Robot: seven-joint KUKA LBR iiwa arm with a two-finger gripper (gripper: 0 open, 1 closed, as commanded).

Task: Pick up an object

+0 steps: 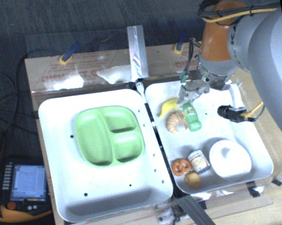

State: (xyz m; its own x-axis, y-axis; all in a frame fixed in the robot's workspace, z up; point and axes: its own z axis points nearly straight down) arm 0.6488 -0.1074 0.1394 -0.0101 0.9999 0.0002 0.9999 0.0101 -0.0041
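The arm reaches in from the right over the right bin (262, 143); its gripper (190, 94) hangs just above a green bottle (191, 118), and I cannot tell how it is set; beside the bottle lie a croissant (175, 122) and a banana (167, 106); nearer me sit a pretzel (180, 166), a small can (198, 160) and a white bowl (229, 158); the left bin (64, 164) holds 1 green divided tray (109, 134).

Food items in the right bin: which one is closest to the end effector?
The green bottle, just below the end effector. The banana and croissant lie farther left.
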